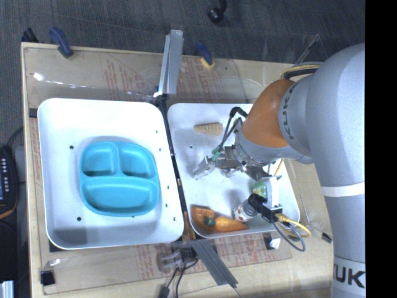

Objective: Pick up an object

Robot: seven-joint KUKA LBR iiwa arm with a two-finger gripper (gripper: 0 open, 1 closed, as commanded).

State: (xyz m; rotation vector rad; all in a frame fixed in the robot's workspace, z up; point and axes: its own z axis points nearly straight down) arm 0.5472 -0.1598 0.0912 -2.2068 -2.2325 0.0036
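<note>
In the right bin (186, 135), your gripper (205, 166) is down near the middle with its fingers spread and nothing between them, so I'd say the pick hasn't happened yet. Closest candidates look like the carrot (217, 221) at 6 o'clock from it and the tan stick (208, 128) at 12, while the blue tray (119, 177) sits over in the left bin (56, 113).
</note>
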